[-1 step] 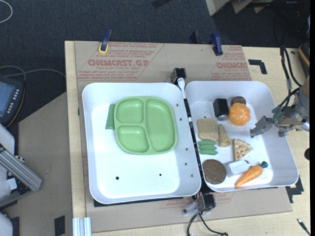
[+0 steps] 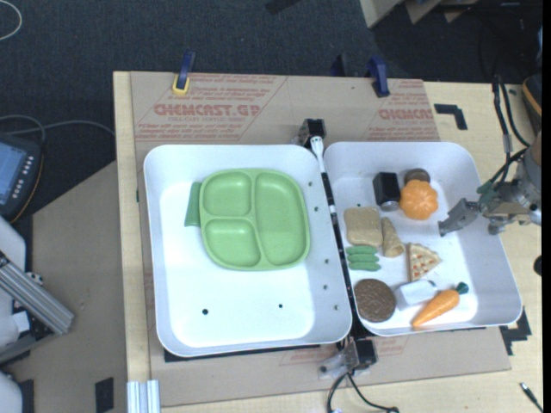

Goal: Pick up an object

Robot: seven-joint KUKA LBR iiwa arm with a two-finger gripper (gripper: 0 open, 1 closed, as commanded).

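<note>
Left bin (image 2: 172, 231): held a green sectioned plate (image 2: 255, 218), lying flat.
Right bin (image 2: 491, 282): held toy food: an orange (image 2: 418, 200), a black block (image 2: 386, 188), bread (image 2: 363, 226), green pea pods (image 2: 362, 257), a pizza slice (image 2: 422, 261), a brown cookie (image 2: 374, 299) and a carrot (image 2: 437, 306).
Gripper (image 2: 461, 218): hung at the right bin's right side, near the orange but apart from it; whether it was open could not be told, and it gripped nothing visible.

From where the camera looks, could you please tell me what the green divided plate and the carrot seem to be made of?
The green divided plate looks like molded plastic with a matte, even finish: one uniform color and soft, rounded compartment ridges. The carrot appears to be a toy, probably plastic or rubber, given its smooth, flat orange surface and stubby green top; which one is unclear.
</note>
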